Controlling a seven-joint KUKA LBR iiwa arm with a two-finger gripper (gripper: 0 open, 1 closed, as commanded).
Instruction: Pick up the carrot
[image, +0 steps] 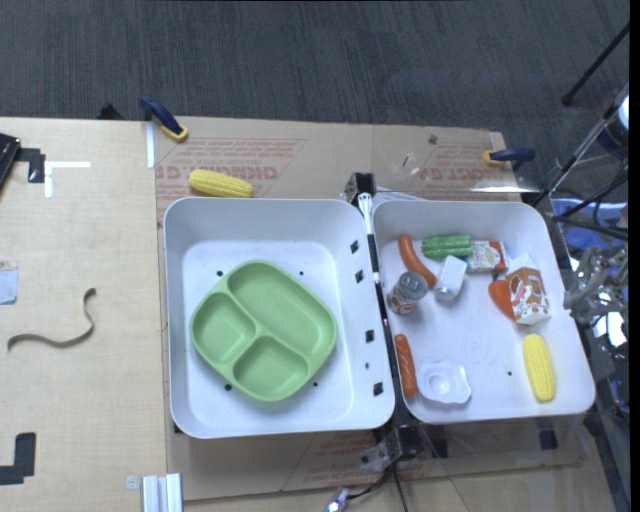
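In the right bin's (570, 300) near-left corner we take the slim orange piece for the carrot (403, 363) (the orange stub (499, 294) under the carton (528, 295) is a rival). It lies flat against the left wall, likely just scattered there. A white cup (443, 384) sits just beside it. Its long axis runs near to far. We cannot tell which end tapers. Farther along that wall stands a can (407, 292).

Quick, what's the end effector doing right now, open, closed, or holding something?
End effector: at the right bin's right edge, outside its wall; whether open or closed cannot be told. Nothing is seen held.
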